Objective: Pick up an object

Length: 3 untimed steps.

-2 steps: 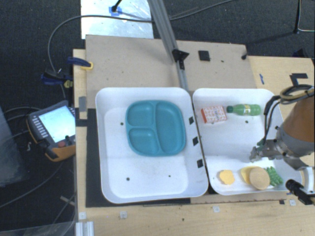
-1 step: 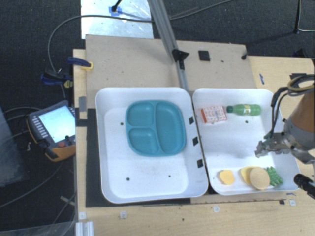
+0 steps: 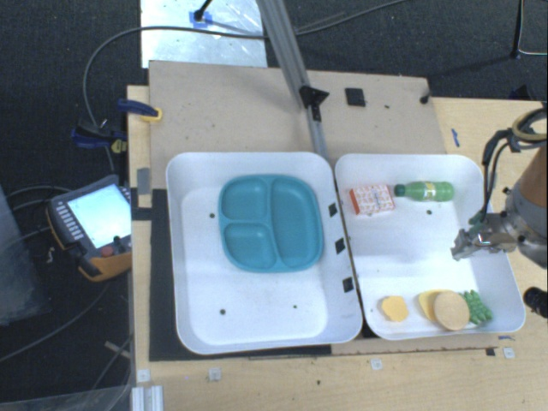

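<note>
1. My gripper (image 3: 467,245) sits at the right side of the frame, over the right edge of the right bin (image 3: 411,255). Too blurry and small, so I cannot tell its state.
2. My arm (image 3: 531,204) comes in from the right edge of the frame, with dark cables looping above it.
3. Nothing visible in my gripper; all objects lie apart from it.
4. Green bottle (image 3: 425,192) lies on its side in the upper part of the right bin, cap end pointing left.
5. Small red-and-white box (image 3: 371,199) lies just left of the bottle, near the bin's upper left corner.
6. Small yellow round piece (image 3: 394,308) sits at the lower middle of the right bin.
7. Tan round piece (image 3: 450,309) sits in the lower right corner of that bin, with a yellow piece touching its left side and a green leafy item (image 3: 478,306) touching its right side.
8. Left bin (image 3: 197,315) holds a teal divided plate (image 3: 271,223), three compartments, in its upper middle.
9. Both bins sit side by side on the bench (image 3: 214,101), edges touching at centre frame.
10. Handheld controller (image 3: 92,226) with a lit screen lies at the left of the frame, off the bench.
</note>
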### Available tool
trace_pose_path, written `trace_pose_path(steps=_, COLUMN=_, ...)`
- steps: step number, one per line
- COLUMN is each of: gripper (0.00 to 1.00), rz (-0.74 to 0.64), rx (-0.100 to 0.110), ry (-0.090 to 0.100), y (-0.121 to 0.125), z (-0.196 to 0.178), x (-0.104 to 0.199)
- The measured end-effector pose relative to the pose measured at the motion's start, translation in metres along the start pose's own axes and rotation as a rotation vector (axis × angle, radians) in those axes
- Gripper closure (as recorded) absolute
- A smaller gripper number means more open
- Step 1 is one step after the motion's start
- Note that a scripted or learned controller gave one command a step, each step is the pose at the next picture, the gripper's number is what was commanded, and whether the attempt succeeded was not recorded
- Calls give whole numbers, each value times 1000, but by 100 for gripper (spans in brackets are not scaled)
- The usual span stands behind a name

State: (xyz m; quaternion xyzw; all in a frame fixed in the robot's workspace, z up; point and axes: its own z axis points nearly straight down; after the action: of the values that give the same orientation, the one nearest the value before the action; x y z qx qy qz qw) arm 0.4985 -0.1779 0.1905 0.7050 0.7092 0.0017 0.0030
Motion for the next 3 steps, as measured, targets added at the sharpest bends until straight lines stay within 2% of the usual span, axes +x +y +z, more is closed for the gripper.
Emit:
trace_pose_path(steps=1, gripper=100, rz=0, rx=0, ry=0, y=5, z=-44, x=2)
trace_pose_path(steps=3, gripper=100, rz=-5, rx=3, ry=3, y=49, z=-39, x=115)
